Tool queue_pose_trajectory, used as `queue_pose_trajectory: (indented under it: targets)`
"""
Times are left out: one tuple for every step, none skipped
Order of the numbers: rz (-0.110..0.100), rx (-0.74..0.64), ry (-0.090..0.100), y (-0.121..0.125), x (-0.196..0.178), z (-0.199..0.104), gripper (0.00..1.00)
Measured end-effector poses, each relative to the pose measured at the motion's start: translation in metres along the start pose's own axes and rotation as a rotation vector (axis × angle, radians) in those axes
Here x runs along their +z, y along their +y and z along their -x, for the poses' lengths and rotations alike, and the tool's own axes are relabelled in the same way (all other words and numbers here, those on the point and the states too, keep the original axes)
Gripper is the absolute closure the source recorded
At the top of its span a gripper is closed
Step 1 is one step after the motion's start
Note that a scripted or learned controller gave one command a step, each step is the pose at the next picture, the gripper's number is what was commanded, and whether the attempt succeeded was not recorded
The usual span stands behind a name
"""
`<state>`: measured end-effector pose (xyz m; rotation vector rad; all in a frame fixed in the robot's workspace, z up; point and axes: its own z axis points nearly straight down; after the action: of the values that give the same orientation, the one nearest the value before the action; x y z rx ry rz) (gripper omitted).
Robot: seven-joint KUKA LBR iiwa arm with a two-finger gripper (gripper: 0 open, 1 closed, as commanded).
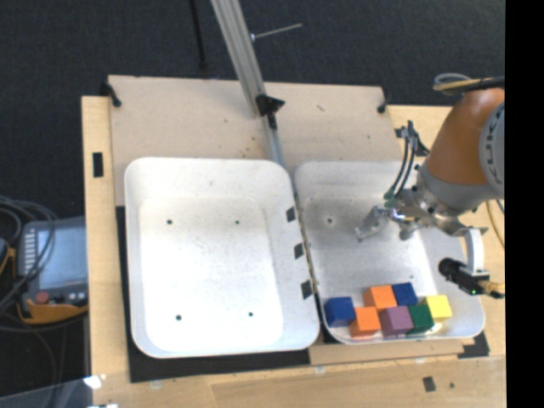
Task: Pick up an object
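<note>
Coloured blocks sit in a cluster at the near edge of the right bin (pixel 340 185); my gripper (pixel 371 226) is above them, apart.

Nearest to me I see a blue block (pixel 339 309), an orange block (pixel 366 320), a purple block (pixel 396 320), a green block (pixel 421 316) and a yellow block (pixel 439 306), with a second orange block (pixel 382 296) and a second blue block (pixel 405 292) just behind, all pressed close together. Farther back the gripper hangs over the bare middle of this bin, with nothing between its fingers; whether they are wide or narrow I cannot tell. The left bin (pixel 212 253) lies beside. At the far side a metal rail (pixel 238 45) rises at a slant.
</note>
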<state>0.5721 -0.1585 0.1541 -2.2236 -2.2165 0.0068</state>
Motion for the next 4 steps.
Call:
queue_pose_trajectory:
  targets:
    - [0.0,0.001,0.0,-0.001,0.052,0.001,0.0]
    - [0.01,0.008,0.002,0.002,0.038,0.001,1.0]
    - [0.01,0.005,0.001,0.002,-0.006,0.005,1.0]
    - [0.013,-0.009,-0.001,0.008,-0.069,0.009,1.0]
